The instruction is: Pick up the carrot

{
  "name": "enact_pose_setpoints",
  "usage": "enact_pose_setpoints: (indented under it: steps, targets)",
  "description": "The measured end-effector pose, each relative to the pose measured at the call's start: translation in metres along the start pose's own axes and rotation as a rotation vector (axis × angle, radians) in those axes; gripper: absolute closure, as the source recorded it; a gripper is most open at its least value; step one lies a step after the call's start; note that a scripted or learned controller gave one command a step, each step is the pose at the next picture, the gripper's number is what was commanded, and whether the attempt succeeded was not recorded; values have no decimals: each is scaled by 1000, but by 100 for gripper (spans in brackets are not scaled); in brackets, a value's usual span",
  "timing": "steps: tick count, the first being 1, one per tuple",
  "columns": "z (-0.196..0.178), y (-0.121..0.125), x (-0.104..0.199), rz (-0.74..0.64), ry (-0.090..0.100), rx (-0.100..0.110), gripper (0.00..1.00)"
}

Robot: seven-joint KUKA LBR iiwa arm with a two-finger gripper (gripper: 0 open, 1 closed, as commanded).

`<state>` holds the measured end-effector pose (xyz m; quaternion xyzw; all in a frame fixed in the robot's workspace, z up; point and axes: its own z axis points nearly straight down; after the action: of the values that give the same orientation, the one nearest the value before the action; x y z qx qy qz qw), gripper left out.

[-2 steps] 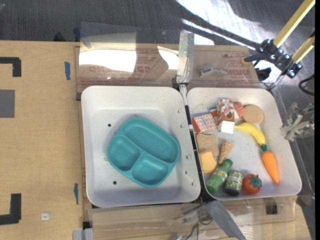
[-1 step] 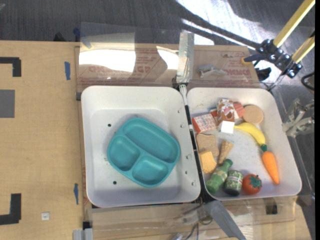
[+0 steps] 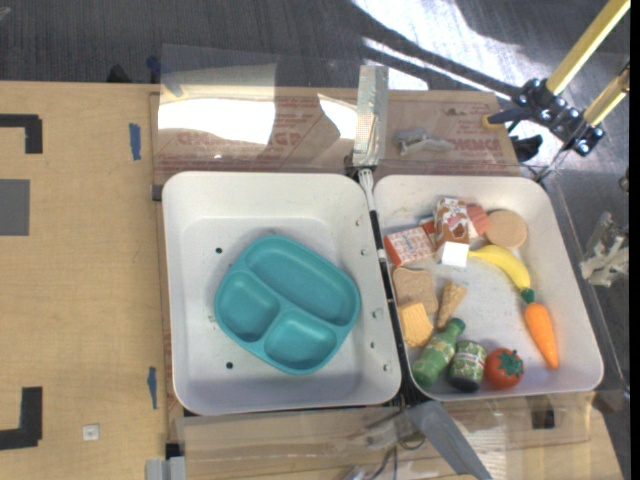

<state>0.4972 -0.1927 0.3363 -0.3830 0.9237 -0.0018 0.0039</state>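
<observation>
The carrot [image 3: 540, 333] is orange with a small green top. It lies on the floor of the right bin [image 3: 489, 306], close to the bin's right wall, its tip pointing toward the front. Its green end nearly touches the tip of a yellow banana [image 3: 505, 266]. A red tomato [image 3: 503, 367] sits just to its left, a short gap away.
The right bin also holds a green bottle [image 3: 438, 353], a dark can [image 3: 467, 362], bread slices [image 3: 414, 290], a red box [image 3: 408, 245], a white cube [image 3: 454, 255] and a tan disc [image 3: 506, 229]. A teal divided plate [image 3: 288, 303] lies in the left bin [image 3: 185, 268].
</observation>
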Motion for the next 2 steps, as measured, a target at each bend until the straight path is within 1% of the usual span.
enact_pose_setpoints:
  steps: [1,2]
  targets:
    - [10,-7,15,-393,2,-6,100]
    - [-2,-8,13,-390,-4,2,100]
